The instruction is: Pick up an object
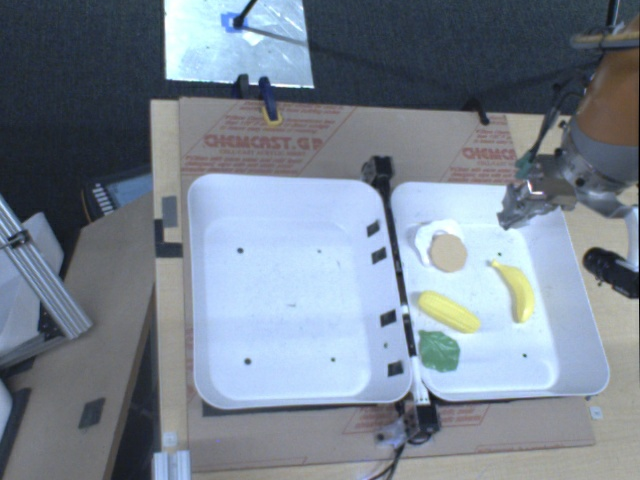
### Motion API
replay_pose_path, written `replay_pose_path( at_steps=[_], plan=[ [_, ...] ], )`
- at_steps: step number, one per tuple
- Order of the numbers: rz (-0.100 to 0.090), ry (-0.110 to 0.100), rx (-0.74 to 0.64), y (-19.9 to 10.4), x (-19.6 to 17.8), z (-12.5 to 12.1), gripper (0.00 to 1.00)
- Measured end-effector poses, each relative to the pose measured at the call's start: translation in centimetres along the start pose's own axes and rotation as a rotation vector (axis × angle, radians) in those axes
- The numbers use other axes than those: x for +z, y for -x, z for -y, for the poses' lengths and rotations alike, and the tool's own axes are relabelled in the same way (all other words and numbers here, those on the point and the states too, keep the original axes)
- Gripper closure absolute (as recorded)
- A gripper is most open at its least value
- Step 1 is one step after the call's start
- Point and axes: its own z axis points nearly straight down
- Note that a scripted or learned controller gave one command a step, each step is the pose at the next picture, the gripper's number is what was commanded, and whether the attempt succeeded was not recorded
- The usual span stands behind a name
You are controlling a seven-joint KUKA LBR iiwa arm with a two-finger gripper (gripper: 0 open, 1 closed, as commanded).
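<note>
camera view: gripper [520,208] above right bin's [570,368] far edge.

The light is even and rather bright, and it seems to come from above. The two white bins [290,288] are close to overexposed, so their walls show little detail. Shadows are soft and short; the banana [515,290] has only a thin one beside it. A foil sheet [238,26] at the top gives patchy glare. The dark backdrop stays almost black. The whole picture is slightly soft and grainy, and the arm [608,118] at the right looks blurred.
</note>
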Motion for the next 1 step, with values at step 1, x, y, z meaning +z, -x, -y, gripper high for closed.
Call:
replay_pose_path(
  at_steps=[1],
  plan=[
    [-0.008,-0.013,-0.016,-6.33,3.39,0.15,1.00]
  ],
)
